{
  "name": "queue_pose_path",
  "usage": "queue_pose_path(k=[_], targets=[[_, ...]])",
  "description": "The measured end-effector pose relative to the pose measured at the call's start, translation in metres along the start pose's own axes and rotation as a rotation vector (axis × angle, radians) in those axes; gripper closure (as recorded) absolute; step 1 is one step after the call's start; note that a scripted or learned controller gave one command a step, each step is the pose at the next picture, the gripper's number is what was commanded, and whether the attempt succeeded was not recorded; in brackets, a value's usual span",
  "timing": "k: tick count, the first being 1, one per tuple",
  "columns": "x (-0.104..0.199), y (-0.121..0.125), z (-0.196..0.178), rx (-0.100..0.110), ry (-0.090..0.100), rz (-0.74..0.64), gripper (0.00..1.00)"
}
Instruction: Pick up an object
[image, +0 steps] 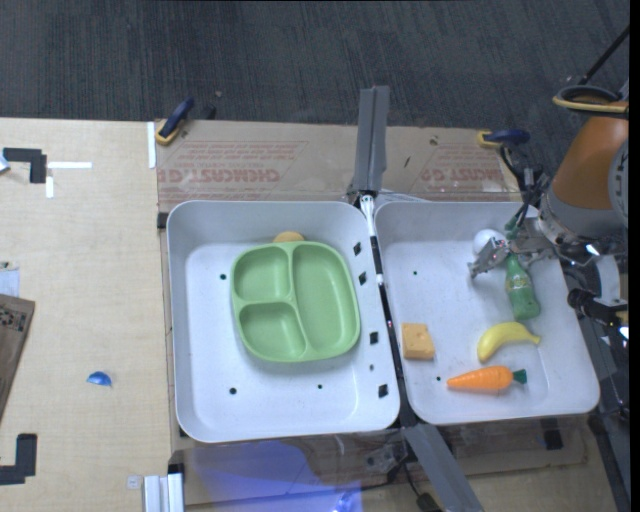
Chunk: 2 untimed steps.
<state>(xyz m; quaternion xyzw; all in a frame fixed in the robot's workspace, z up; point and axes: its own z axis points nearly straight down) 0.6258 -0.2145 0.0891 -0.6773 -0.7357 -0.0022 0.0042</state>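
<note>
A: Gripper (492, 258)?
B: Low in the right bin (440, 405), upper right part, just beside the top of the green bottle (520, 288). Can't tell how the jaws stand, too small and cluttered.
A: Holding anything?
B: Nothing visibly clamped. Bottle lies on the bin floor.
A: Other stuff there?
B: Banana (505, 339) just below the bottle, carrot (486, 379) under that, yellow sponge block (418, 341) near the left wall.
A: Left bin (200, 400)?
B: Green divided plate (296, 300), something orange-yellow peeking behind its top edge.
</note>
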Motion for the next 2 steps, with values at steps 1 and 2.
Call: queue_pose_path(k=[1, 2], targets=[[-0.002, 0.0, -0.007, 0.002, -0.003, 0.0, 1.0], [0.062, 0.034, -0.109, 0.001, -0.009, -0.077, 1.0]])
